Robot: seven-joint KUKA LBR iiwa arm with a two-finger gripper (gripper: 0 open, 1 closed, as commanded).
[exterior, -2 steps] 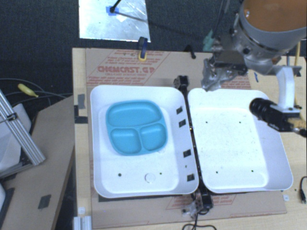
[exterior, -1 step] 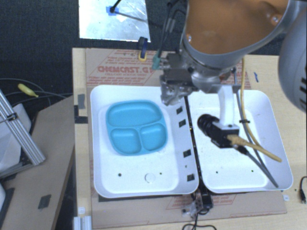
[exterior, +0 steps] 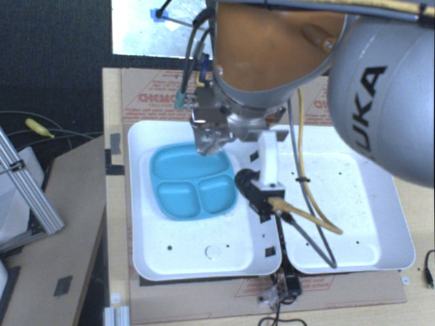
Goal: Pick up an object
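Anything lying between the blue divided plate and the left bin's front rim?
No, bare white bin floor there in the camera view. The blue divided plate sits further back in the left bin.

This looks like a robotics lab. A grey industrial arm [exterior: 380, 87] marked KUKA trails loose cables [exterior: 309, 212] over two white bins [exterior: 204, 263] set on cardboard [exterior: 156, 90], beside an aluminium frame [exterior: 24, 189] and a plain workbench [exterior: 64, 250].

The end effector [exterior: 211, 143] hangs over the far rim of a blue divided tray [exterior: 192, 180] in the left bin [exterior: 146, 250].
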